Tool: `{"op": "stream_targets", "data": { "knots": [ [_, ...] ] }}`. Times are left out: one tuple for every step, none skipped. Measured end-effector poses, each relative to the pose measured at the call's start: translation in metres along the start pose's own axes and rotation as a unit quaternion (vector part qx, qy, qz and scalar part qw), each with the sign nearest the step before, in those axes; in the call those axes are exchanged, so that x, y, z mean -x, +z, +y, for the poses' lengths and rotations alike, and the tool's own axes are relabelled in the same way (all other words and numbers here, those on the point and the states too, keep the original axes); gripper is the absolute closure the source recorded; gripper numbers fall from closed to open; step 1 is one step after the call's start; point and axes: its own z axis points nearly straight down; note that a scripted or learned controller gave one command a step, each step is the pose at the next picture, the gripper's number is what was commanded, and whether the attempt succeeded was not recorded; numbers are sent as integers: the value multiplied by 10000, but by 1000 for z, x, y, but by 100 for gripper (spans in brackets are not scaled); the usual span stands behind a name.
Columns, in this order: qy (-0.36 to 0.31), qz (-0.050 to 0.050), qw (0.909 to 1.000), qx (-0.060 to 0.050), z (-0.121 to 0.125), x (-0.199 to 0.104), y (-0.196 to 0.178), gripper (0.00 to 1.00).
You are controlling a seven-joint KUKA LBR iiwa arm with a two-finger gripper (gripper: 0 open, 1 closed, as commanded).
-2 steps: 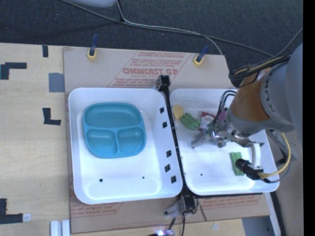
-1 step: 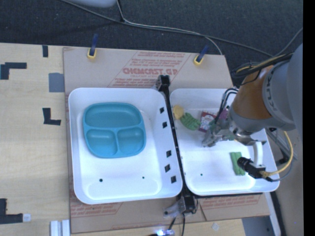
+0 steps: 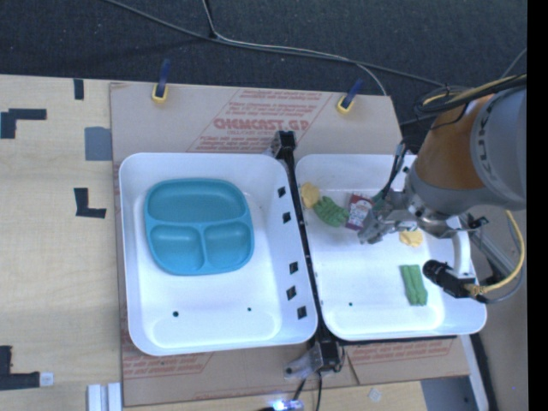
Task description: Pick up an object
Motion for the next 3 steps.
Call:
{"op": "stream_targets", "data": {
  "knots": [
    [2,-6,10000,9,-1,0,-63,100],
    [3,-6,10000,3,0,-1,-103,100],
    [-18,4,10000,-18,12,-50,-104,100]
  ]
}}
